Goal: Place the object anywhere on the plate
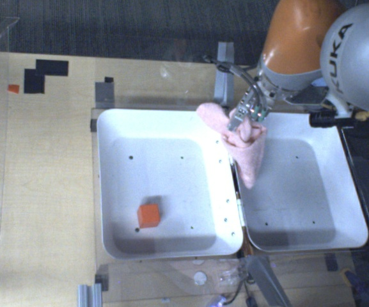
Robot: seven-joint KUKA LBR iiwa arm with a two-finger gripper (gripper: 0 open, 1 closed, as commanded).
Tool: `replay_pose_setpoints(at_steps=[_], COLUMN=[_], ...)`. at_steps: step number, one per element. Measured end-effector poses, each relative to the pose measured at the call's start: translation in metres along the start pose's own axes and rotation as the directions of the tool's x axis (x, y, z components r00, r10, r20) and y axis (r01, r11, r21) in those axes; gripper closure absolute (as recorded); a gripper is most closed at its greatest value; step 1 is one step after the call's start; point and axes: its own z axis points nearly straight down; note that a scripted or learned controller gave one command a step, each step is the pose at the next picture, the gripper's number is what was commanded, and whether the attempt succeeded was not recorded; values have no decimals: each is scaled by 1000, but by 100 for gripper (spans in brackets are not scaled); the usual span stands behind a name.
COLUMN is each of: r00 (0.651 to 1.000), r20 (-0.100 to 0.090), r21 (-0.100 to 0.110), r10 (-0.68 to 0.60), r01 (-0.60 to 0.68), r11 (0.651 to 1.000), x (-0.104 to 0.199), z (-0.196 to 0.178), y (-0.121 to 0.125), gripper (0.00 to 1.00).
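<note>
A: Entry one. You see the arm [337,50] coming in from the right, grey casing with an orange band [296,24] above the wrist. The only writing you can read is "KUKA" in dark letters on the grey casing, running at a slant. No other label is legible.

B: And the gripper?

A: You find the gripper [247,115] over the seam between the two bins, at their far end. Its fingers are closed on the pink cloth [245,147]; the cloth bunches up at the fingertips and the rest hangs down from them.

B: Where does the cloth lie, relative to that seam?

A: It straddles it. One lobe drapes toward the left bin [117,171], over that bin's far right corner. The longer tail hangs on the other side, over the near-seam edge of the right bin [318,190]. You cannot tell whether the tail touches the bin floor.

B: Anything else to log?

A: An orange block [149,215] sits on the floor of the left bin, well away from the seam, toward the near left corner. On the wooden bench [43,190], far left of the seam, note black patches [43,74] and a small orange mark [13,89].
</note>
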Motion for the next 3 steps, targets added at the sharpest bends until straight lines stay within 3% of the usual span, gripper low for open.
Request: replay_pose_setpoints(at_steps=[1,2,3], r00=[920,844,845], r20=[-1,1,1], r21=[-2,-3,-3], r10=[-392,-536,-535], r01=[392,536,535], r11=[920,844,845], x=[24,52,52], z=[11,7,7], y=[47,91,91], gripper=[100,100,0])
